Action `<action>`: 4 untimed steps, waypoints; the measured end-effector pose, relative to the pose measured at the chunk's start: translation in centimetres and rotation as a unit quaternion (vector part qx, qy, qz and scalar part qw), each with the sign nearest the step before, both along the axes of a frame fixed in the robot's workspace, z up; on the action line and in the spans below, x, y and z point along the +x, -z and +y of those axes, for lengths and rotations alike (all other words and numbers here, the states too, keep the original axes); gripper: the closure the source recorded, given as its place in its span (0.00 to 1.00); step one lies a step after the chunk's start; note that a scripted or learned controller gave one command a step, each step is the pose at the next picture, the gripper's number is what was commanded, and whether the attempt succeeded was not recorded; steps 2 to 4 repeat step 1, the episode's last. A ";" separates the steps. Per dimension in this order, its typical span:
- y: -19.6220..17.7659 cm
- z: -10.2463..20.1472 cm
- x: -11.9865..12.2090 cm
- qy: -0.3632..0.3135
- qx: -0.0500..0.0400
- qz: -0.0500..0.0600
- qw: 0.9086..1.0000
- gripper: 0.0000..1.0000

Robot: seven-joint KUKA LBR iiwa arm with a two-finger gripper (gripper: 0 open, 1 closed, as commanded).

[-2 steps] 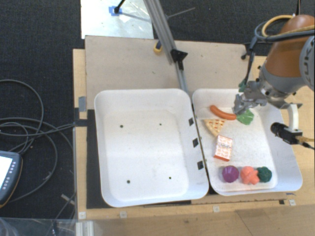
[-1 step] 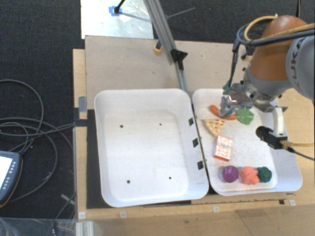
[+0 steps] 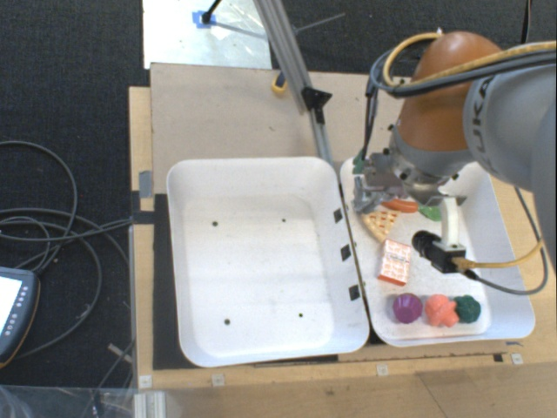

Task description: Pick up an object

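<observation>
Overhead slanted view of the bench. The pincer [image 3: 370, 194] hung low over the far end of the right-hand bin [image 3: 510, 317], wrist pointed down, a posture that suited a top-down grasp. How far it was open could not be told, since the wrist and the grey arm [image 3: 513, 120] above hid its working end, and nothing was seen held in it.

The nearest candidates lay just beside it: a tan waffle-like piece [image 3: 380, 225] directly on its near side, a red-orange piece [image 3: 403, 205] close beneath the wrist, and a green piece [image 3: 430, 212] partly covered by the arm. These three crowded together, so a grasp there probably risked nudging a neighbour.

Further out, an orange-and-white carton [image 3: 395, 262] lay flat in mid-bin, apart from the others and therefore likely the easier target. Along the near wall a purple toy [image 3: 406, 307], an orange toy [image 3: 441, 311] and a dark green toy [image 3: 468, 307] sat in a row, almost touching.

The left-hand bin [image 3: 252, 251] stood edge to edge with the first. The pick appeared not yet made.
</observation>
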State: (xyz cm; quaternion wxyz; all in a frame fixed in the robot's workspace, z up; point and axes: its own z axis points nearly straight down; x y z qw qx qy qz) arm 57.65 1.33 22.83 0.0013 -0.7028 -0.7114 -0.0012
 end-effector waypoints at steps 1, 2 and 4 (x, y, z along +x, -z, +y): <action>-0.3 6.4 -0.7 0.000 0.000 0.000 1.000 1.00; -0.3 6.4 -0.7 0.000 0.000 0.000 1.000 1.00; -0.3 6.4 -0.7 0.000 0.000 0.000 1.000 1.00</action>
